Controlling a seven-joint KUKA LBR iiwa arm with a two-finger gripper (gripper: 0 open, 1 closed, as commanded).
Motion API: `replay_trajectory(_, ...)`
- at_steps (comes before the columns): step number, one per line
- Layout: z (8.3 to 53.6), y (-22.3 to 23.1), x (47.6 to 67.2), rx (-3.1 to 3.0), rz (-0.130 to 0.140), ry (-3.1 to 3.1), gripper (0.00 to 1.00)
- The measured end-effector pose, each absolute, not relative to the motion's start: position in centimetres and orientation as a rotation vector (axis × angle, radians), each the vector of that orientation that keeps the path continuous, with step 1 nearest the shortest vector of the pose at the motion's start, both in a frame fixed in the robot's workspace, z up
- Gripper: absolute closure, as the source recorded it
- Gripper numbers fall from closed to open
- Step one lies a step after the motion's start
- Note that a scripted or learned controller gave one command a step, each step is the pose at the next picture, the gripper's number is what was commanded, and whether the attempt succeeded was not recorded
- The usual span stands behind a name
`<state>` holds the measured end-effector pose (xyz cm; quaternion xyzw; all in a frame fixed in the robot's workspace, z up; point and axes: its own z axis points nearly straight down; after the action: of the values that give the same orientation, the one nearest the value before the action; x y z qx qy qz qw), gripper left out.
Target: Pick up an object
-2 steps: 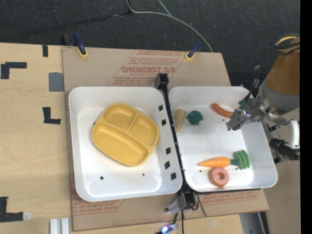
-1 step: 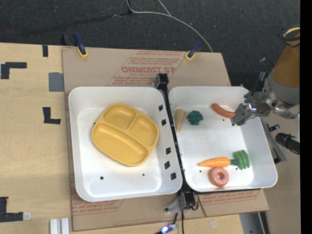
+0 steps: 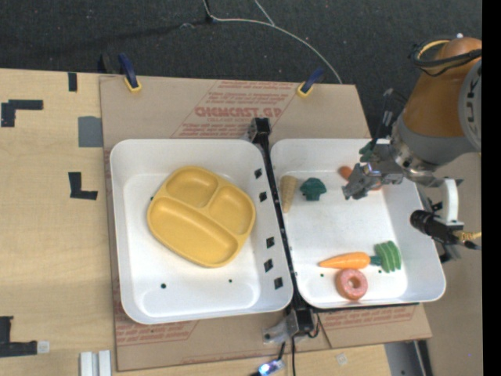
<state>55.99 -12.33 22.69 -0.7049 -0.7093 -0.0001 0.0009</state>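
The pincer sits low over the upper right part of the right bin, dark and blocky at the end of the grey arm with its orange band, and honestly I can't tell how far open it is or whether it's got anything, too murky down there. Just to its left there's a small orange bit poking out, touching or nearly touching it, can't say which. The toys in that bin: a carrot lying with its long axis roughly left to right, tip pointing left and its green leafy top at the right end; a pink donut just below it, near the bin's front wall; a little dark green broccoli-looking piece up near the divider; and a pale cone just beside that, wide end up, point toward the front. The left bin holds a yellow plastic tray with three compartments, rounded corners, sitting a bit rotated. Both bins are shallow glossy white plastic, resting on a sheet of brown cardboard with red print, clipped at the back by two blue and yellow clamps. Under that is a light wood desk with black tape marks, and dark carpet behind.
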Motion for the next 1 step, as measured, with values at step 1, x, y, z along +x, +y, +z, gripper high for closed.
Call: replay_trajectory(1,22.53,-5.83,56.19,-2.211,-0.001,-2.228,1.00)
